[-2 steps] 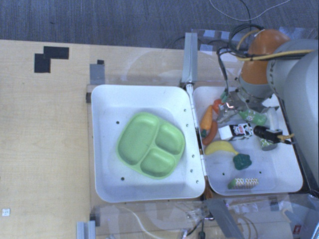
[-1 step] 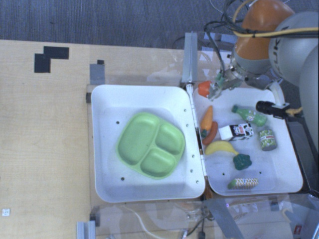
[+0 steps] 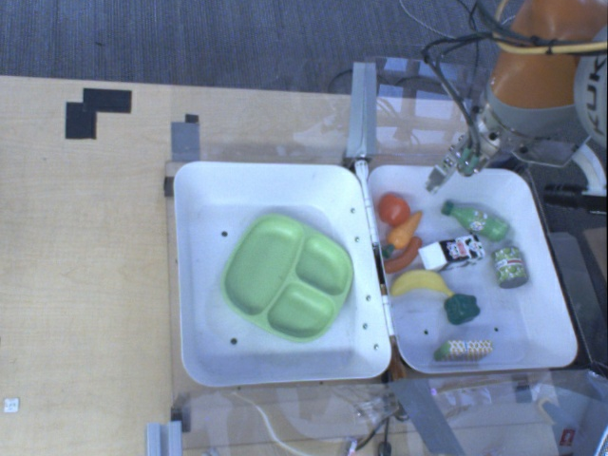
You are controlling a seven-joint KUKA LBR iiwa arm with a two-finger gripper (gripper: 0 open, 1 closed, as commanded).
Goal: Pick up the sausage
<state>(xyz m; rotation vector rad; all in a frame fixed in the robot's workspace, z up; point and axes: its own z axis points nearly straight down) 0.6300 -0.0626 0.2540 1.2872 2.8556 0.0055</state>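
Note:
The sausage (image 3: 403, 255) is a short reddish-brown piece lying at the left side of the right bin (image 3: 541, 302), just under an orange carrot (image 3: 406, 228) and next to the bin's dividing wall. My gripper (image 3: 446, 172) hangs over the bin's back edge, up and to the right of the sausage and well apart from it. Nothing shows in the gripper.
Around the sausage lie a red tomato (image 3: 393, 208), a milk carton (image 3: 451, 253), a banana (image 3: 423, 284), a green bottle (image 3: 477, 220), a can (image 3: 510, 265), broccoli (image 3: 462, 308) and a corn cob (image 3: 464, 351). A green divided plate (image 3: 288, 275) sits in the left bin (image 3: 199, 217).

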